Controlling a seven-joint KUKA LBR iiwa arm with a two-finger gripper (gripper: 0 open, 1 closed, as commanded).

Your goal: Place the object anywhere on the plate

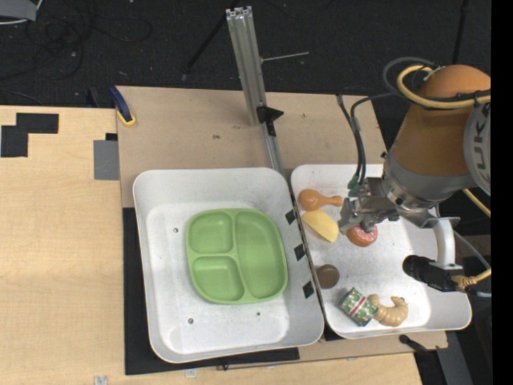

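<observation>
We see the green plate [237,256], split into three compartments, lying flat in the left bin [152,215]. The red and white object [363,235] sits in the right bin [449,315], directly under the gripper [357,215].

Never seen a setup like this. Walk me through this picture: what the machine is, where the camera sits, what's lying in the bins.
One camera looks down at a slant on a bench with two shallow white bins. The big grey arm with the orange band reaches in from the right; it is the robot. Its claw hangs low over the right-hand white bin, close to a small red round object. Whether it grips anything cannot be told from here. That bin also holds a yellow piece, an orange drumstick-shaped toy, a small brown round item, a green packet and a tan knobbly piece. The left-hand white bin holds a green divided plastic plate, the target.
</observation>
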